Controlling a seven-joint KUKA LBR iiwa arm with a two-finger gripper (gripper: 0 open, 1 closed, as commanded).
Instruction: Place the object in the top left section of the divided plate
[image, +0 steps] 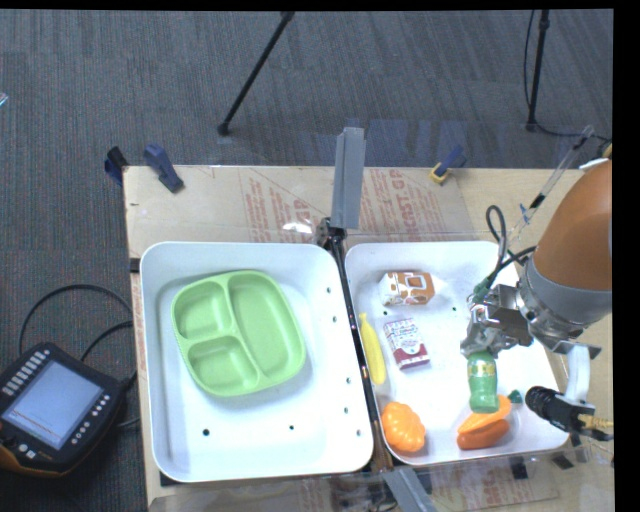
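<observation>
The arm (578, 250) is reached in from the right, orange band up top, and the gripper (487, 335) is pointed down low over the right side.

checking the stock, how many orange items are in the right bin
2: a ribbed orange plastic pumpkin at the near left, and a smooth orange plastic pepper near the front right. The arm may hide others.

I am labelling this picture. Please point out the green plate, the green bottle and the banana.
plate (268, 325), camera view, floor of its large section
bottle (483, 381), camera view, middle of its body
banana (372, 347), camera view, middle of its length
</observation>
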